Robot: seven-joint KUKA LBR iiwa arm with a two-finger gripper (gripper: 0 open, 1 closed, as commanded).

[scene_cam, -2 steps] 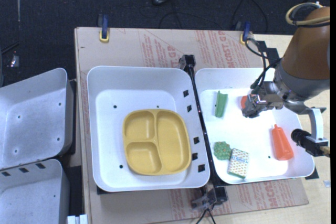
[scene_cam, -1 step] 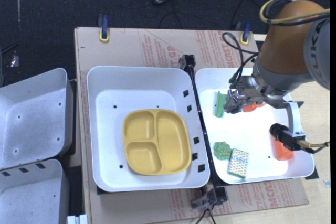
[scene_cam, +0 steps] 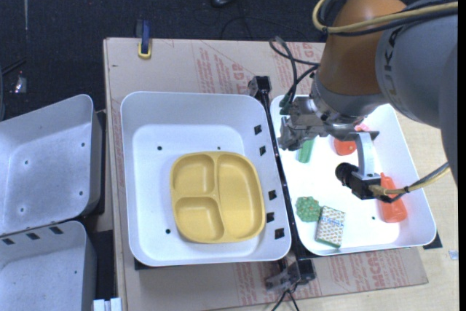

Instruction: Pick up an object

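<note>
Arm point(scene_cam: 378, 47) is sitting nearest the lens, grey with the orange band, filling the 1–2 o'clock area and coming in from 3 o'clock. Hand point(scene_cam: 297, 136) is hanging over the right bin point(scene_cam: 415, 222) at its upper-left corner; can't tell its opening, wrist hardware is hiding it.

Green block point(scene_cam: 305, 149) is lying just under the hand, looking like the current target. Judgement: hand is lining up for a descent on it. To do it well: be centring over the block, keeping clear of the bin wall at 9 o'clock of it, and closing across the narrow side.

Others in the right bin: green bumpy piece point(scene_cam: 307, 209) and patterned box point(scene_cam: 330, 226) at 6 o'clock, touching or nearly so; orange piece point(scene_cam: 394, 206) at 4 o'clock; a second orange piece point(scene_cam: 344, 146) under the wrist, partly hidden. Black cable fitting point(scene_cam: 353, 180) is dangling over mid-bin and could be snagging things.

Left bin point(scene_cam: 145, 120) is holding a yellow divided tray point(scene_cam: 217, 195). Table point(scene_cam: 116, 69) is carrying both bins.
</note>
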